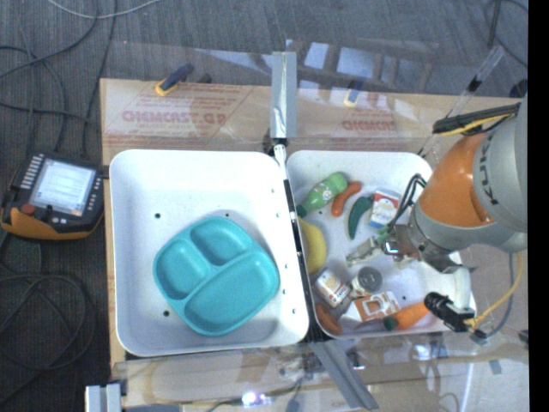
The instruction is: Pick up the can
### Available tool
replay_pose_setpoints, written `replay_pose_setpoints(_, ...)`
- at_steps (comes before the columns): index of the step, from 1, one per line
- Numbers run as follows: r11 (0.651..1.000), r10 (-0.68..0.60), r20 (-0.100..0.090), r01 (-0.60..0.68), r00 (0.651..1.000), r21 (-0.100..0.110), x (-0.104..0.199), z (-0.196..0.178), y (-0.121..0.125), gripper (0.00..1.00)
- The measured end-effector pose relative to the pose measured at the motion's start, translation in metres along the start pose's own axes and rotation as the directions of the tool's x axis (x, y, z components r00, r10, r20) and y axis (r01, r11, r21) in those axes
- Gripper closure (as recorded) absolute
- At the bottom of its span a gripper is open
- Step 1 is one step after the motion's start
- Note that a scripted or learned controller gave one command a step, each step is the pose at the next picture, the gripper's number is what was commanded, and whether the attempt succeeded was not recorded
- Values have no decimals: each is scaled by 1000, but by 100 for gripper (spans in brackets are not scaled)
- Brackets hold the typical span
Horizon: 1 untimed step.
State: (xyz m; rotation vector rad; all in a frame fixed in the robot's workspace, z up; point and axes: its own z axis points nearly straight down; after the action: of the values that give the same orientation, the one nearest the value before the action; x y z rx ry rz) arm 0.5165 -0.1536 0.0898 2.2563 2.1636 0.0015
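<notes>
Standing on end in the right bin [403,163], the can [370,278] shows its round grey top, low and near the middle of that bin. Gripper [371,250] hangs just above it in the view, metal fingers pointing left; whether they are spread or closed cannot be told at this angle, and nothing is seen between them. Just left of the can, a small brown-and-white packet [332,287] lies tilted; below it, an orange-and-white carton [375,307]. A carrot [410,317] lies along the bin's lower edge, to the right of the carton. Yellow banana-like fruit [315,244] rests against the bin's left wall. Farther up: green bottle [323,192], red-orange chilli [346,197], dark green pepper [358,215], small white carton [383,210], all clustered near each other. Arm's orange band [455,191] covers the bin's right side. Left bin [137,196] holds a teal divided plate [216,274], three compartments, sitting toward the lower right. Off the bench to the left, a teach pendant [53,195] with lit screen rests on the carpet.
</notes>
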Motion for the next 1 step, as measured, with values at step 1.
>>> replay_pose_setpoints(1,1000,0,-1,0,1000,-3,0,-10,1,100)
